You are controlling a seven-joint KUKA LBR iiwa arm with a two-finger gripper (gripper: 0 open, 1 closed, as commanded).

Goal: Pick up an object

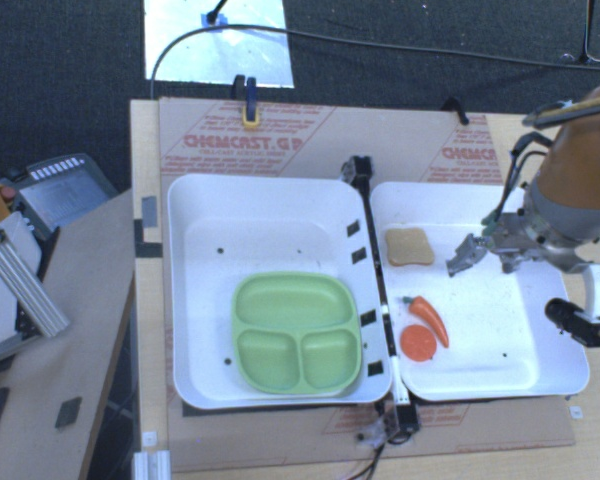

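Note:
The right bin (550, 368) holds a tan slice of bread (409, 247) near its back left, an orange-red carrot (430, 318) lying slantwise, and a round red tomato slice (417, 343) just in front of the carrot. My gripper (466, 258) hangs over the right bin, to the right of the bread and above the carrot, with the grey arm and its orange band behind it at the view's right. Nothing shows between its fingers.
The left bin (200, 208) holds a green divided plate (296, 331) at its front. A black divider strip (368, 268) runs between the two bins. A cable clamp (250, 103) sits on the cardboard behind the bins.

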